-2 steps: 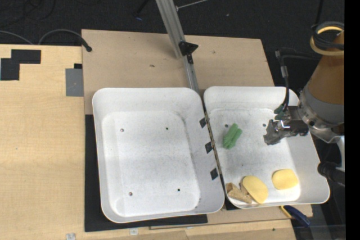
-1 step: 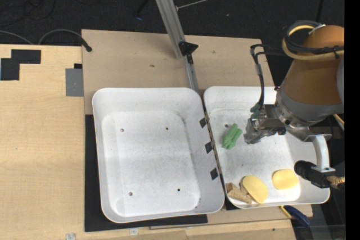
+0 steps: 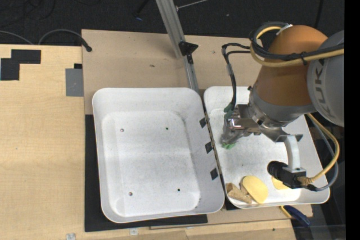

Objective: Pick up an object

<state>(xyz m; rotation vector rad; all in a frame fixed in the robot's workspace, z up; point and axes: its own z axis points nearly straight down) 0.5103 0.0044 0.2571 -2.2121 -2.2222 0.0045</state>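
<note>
My gripper reaches down into the right bin, close to its left wall. A small green thing shows right at the gripper's tip, and I cannot tell whether it is held. At the bin's front edge sits a yellow rounded object, beside a tan block. Another yellow piece lies partly behind a black cable connector. The orange band and grey wrist hide the back of the bin.
The left bin lies beside the right one, sharing a divider with black clips. A slanted metal rail rises behind the bins. Cables loop off the wrist.
</note>
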